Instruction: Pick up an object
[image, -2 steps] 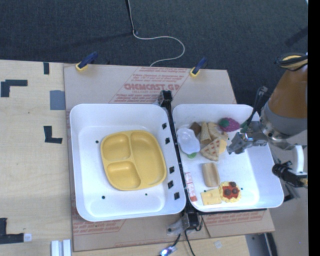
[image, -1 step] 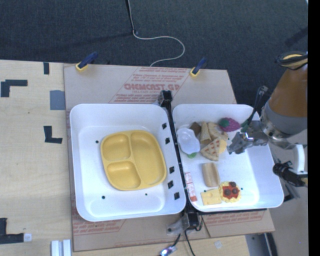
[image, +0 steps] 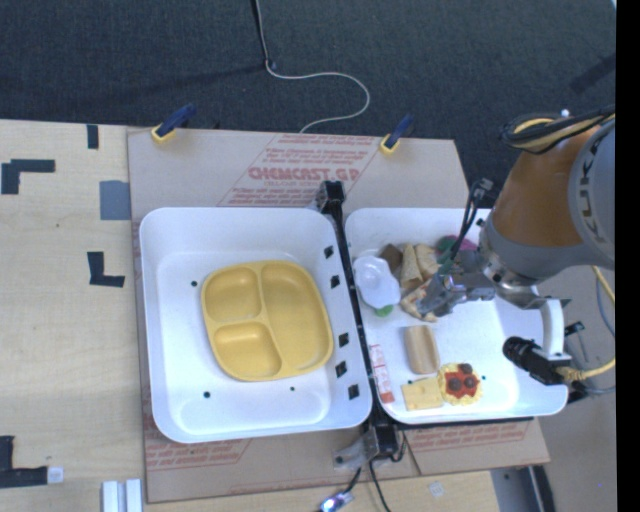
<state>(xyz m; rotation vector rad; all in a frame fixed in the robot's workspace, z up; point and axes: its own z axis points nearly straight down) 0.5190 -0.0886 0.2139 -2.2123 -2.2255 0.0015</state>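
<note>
Lying nearest the camera in the right shallow white bin, a yellow square cheese-like slice touches a small pizza-like piece with red toppings on its right. Just behind them sits a tan oblong bread-like block. Further back, the two-finger gripper is positioned low over a cluster of small brown and tan food-shaped items; whether its fingers are open, closed or gripping anything cannot be determined, as they merge with the clutter. A white rounded cup-like object rests just left of this cluster, near the divider. The grey arm with orange band enters from the right. The left shallow white bin contains a yellow three-compartment plastic plate.
</note>
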